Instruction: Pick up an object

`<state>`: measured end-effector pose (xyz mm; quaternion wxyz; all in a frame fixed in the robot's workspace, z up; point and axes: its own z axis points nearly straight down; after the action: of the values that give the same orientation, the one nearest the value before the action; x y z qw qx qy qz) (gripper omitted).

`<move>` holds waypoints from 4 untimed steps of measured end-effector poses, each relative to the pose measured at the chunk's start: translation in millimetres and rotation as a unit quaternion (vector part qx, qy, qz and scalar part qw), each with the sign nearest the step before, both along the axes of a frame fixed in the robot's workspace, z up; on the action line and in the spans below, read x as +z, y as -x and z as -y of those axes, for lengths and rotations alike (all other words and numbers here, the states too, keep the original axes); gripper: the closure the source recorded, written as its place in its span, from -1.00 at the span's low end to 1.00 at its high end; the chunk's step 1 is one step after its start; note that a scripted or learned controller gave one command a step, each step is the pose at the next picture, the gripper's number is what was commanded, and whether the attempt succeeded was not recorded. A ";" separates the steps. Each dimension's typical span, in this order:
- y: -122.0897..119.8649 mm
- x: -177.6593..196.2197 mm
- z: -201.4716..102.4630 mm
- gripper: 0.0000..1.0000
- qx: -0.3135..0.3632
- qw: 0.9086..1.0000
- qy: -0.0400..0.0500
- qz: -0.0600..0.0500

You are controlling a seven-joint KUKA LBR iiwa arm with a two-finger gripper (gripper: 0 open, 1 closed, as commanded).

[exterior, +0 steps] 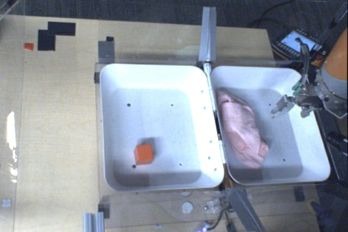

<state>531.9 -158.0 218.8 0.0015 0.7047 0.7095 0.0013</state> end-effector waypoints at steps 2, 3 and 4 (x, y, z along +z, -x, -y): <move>-4.8 -45.1 2.2 -1.00 0.115 0.993 0.001 0.000; -17.7 -126.4 -32.8 -1.00 0.170 0.985 0.003 0.007; -32.6 -113.7 -49.4 -1.00 0.215 0.977 0.002 0.002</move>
<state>564.4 -108.6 105.1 0.0035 0.5354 0.8446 0.0017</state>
